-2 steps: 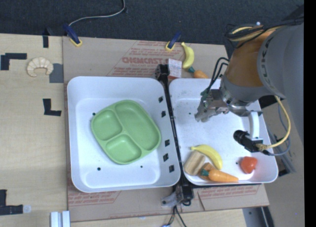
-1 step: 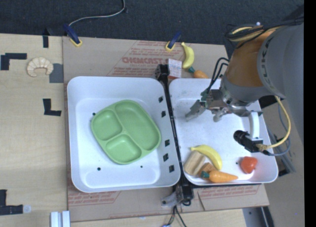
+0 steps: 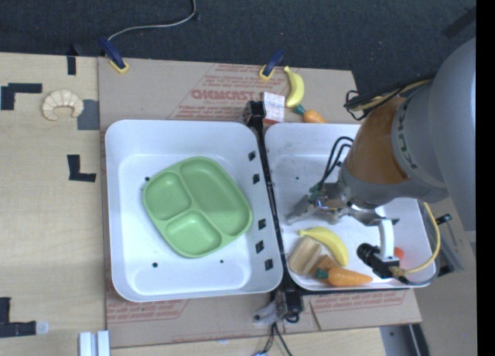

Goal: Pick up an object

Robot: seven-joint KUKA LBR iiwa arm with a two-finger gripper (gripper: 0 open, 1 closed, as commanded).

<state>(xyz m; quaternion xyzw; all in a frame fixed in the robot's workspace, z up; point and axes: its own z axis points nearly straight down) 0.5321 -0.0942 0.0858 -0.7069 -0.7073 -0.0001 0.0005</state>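
My gripper (image 3: 308, 203) hangs low over the middle of the right bin (image 3: 294, 153), open, with nothing between its fingers. Just below and right of it lies a yellow banana (image 3: 328, 243). A tan bread-like block (image 3: 304, 256) and an orange carrot (image 3: 349, 275) rest near the bin's front wall. A small red piece (image 3: 398, 254) peeks out beside the black and white wrist hardware. The arm covers the bin's right part.
A green divided plate (image 3: 198, 206) lies in the left bin (image 3: 124, 145). Outside the bins, a second banana (image 3: 294, 88) and a small carrot (image 3: 312, 117) sit on the cardboard behind the right bin. A croissant (image 3: 63, 104) lies far left on the bench.
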